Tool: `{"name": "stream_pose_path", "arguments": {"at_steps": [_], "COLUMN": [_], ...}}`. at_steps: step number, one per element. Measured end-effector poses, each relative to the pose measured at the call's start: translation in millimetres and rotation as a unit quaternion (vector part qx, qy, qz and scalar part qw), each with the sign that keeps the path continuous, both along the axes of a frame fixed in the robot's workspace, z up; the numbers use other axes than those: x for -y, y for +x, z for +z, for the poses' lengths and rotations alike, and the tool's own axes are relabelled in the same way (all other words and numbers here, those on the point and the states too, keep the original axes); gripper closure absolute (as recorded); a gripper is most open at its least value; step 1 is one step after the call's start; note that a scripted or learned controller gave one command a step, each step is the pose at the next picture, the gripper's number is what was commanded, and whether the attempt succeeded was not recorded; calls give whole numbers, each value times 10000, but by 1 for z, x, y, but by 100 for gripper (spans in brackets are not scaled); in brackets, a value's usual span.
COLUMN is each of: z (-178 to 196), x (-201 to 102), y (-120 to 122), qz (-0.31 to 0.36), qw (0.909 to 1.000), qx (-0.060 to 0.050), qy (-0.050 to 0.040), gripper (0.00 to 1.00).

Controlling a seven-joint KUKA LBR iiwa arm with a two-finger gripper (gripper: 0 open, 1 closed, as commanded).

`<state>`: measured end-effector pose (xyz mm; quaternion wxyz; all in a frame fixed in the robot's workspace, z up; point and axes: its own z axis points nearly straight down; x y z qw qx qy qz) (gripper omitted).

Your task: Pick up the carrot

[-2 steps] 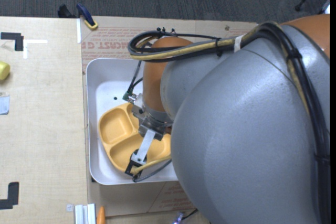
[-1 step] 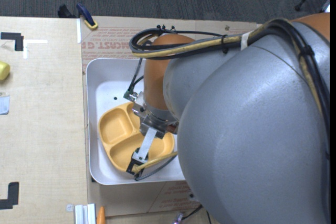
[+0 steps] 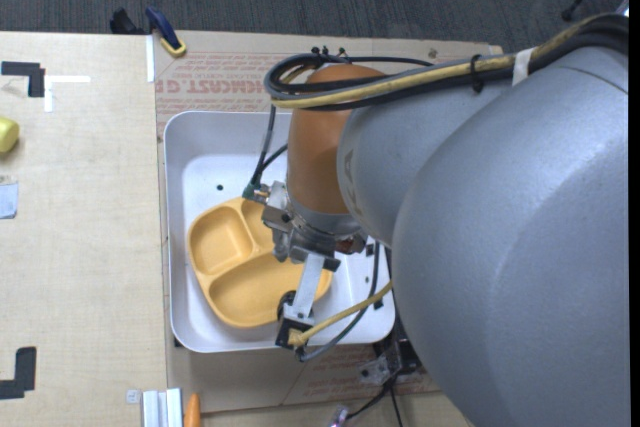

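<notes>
Pale wooden bench (image 3: 80, 265); white bin (image 3: 185, 155) holds a yellow two-compartment dish (image 3: 225, 250). Gripper (image 3: 303, 260) hangs over the dish's right edge; its opening and any hold cannot be told.

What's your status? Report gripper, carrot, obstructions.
Gripper low over yellow two-compartment plastic plate in white bin. Carrot pickup unconfirmed. Grey arm blocks the bin's right half.

the arm (image 3: 480, 215) hides part of the yellow dish (image 3: 225, 260); the left edge cuts a yellow lump (image 3: 6, 135).
</notes>
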<state>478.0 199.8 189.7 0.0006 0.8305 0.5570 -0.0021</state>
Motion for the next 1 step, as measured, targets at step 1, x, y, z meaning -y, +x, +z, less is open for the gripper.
{"name": "stream_pose_path", "arguments": {"at_steps": [1], "z": [-14], "x": [-14], "y": [-1], "qz": [-1168], "qw": [9932], "qx": [-6], "qy": [-11], "gripper": [100]}}
